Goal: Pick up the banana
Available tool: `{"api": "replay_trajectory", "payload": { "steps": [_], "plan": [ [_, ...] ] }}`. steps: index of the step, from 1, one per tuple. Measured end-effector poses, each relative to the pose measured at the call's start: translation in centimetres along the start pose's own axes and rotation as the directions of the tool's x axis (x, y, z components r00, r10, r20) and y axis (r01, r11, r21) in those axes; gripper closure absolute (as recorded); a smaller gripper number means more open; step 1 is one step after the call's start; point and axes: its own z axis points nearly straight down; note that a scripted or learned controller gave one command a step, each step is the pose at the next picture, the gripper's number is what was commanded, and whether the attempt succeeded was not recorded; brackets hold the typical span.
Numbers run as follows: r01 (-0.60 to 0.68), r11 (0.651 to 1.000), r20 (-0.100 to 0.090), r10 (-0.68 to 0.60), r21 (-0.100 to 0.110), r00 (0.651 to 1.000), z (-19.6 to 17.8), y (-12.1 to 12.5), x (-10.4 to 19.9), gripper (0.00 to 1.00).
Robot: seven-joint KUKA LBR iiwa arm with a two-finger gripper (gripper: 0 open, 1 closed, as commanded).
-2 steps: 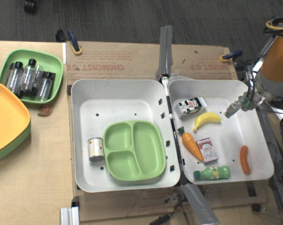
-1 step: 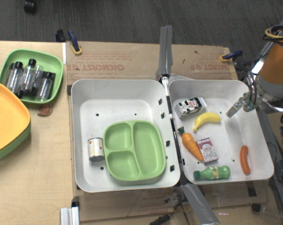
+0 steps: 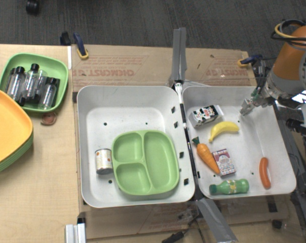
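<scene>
Yellow banana (image 3: 224,130): lying in the right bin (image 3: 279,151), in its upper middle, curved, tips pointing down-left and right.
Gripper (image 3: 246,107): hanging over the right bin's upper right part, up and to the right of the banana and apart from it; nothing is sitting between its fingers; how wide they are standing cannot be told.
Arm (image 3: 290,65): reaching in from the right, orange band showing above the wrist.
Card box (image 3: 205,114): lying just above and left of the banana, black and white.
Carrot (image 3: 207,157): lying below and left of the banana, tilted, green end toward the bin's left wall.
Red box (image 3: 224,162): resting just right of the carrot, below the banana.
Green bottle (image 3: 229,187): lying on its side well below the banana, near the front wall.
Sausage (image 3: 265,172): lying down and right of the banana, well apart.
Left bin (image 3: 92,105): holding a green divided plate (image 3: 144,162) and a small can (image 3: 103,161) just left of the plate.
</scene>
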Motion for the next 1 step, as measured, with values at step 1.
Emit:
{"api": "replay_trajectory", "payload": {
  "steps": [1],
  "plan": [
    [-0.296, 0.955, 0.000, 0.296, 0.000, 0.955, -0.01, 0.72, -0.23, 1.00]
  ]
}}
